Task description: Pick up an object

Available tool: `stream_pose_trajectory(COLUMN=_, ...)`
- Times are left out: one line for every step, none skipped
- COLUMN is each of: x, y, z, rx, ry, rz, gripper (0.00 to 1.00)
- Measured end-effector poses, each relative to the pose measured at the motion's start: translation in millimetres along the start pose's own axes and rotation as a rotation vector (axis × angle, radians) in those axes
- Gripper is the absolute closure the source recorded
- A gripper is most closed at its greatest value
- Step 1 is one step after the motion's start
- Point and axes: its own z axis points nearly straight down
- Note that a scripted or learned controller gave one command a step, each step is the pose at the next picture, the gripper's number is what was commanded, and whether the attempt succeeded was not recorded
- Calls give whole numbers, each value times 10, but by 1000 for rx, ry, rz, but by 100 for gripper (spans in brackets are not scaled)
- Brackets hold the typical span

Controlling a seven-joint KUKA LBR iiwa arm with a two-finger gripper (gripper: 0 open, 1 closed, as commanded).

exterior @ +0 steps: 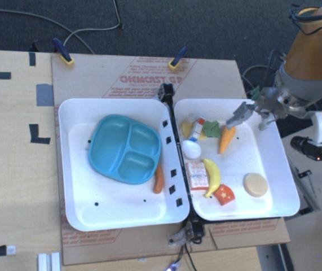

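White plastic forms the two shallow bins that sit side by side on a cardboard sheet (144, 81), which is held to the bench by two blue-and-yellow clamps (62, 51). The left bin (70, 168) holds a blue sectioned plate (124, 149), tilted a little, and a small orange-red sausage-shaped toy (158, 180) lying just beside the plate's lower right edge, near the wall shared with the other bin. The right bin (276, 168) holds a cluster of toy food: a carrot (226, 139) lying at a slant near the top, a green leafy piece (211, 129) just to its left, a small bottle with a red cap (197, 127), a white ball (192, 149), a small printed box (197, 175), a banana (212, 177), a red block (224, 195) touching the banana's lower end, and a pale round biscuit-like disc (255, 184) lying apart toward the right wall. The gripper (254, 117) hangs over the upper right part of the right bin, its two grey fingers (239, 115) spread apart with nothing between them; the nearer fingertip sits just above and beside the carrot's thick end. The arm's orange band (307, 44) shows at the upper right.
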Motion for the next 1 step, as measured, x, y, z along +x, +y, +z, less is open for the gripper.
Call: stream_pose_trajectory(x=141, y=108, z=906, rx=2, ry=1, rz=0, gripper=0)
